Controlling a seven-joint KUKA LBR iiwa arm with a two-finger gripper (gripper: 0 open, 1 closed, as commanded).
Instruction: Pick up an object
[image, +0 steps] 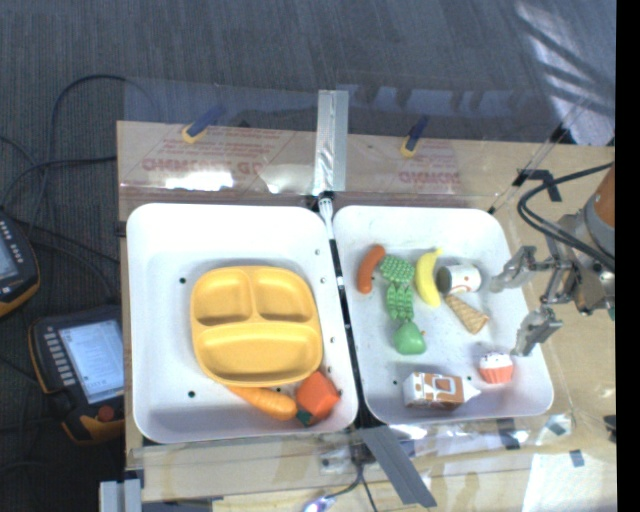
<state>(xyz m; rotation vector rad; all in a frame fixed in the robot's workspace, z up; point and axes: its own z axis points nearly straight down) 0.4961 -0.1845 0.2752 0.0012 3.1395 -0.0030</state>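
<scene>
Two white bins on a bench, small pink-and-white cupcake in right bin, gripper spread wide, holding nothing

Both white bins, the left one and the right one, looked like smooth, faintly glossy moulded plastic. The yellow divided plate had a satin plastic sheen, as did the toy carrot, banana and green pear, all well left of the jaws. The gripper showed bare, shiny grey metal. Clear glossy film covered the brown board behind the bins, and a strip of reflective metal stood between them. The floor looked like matt dark woven carpet.
</scene>
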